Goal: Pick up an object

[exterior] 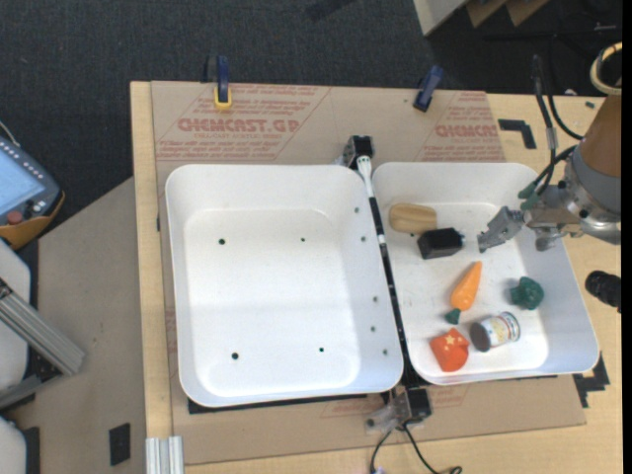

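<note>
Down at the near edge, a little black clamp (415, 404) with a trailing cable sits where my two white bins meet. Biggest things first: the surface (296, 117) is a brown board with red lettering, the left bin (197, 294) beside the right bin (553, 354). My arm (602, 156) comes in from the right, wrist hanging over the right bin's far right side, with my pincer (515, 223) pointing left. Its fingers look spread with nothing between them, tips just right of the black block (439, 242). Other stuff in that bin: tan block (412, 216), carrot (466, 284), small jar (496, 331), red-orange fruit (450, 351), green lump (526, 292).
</note>
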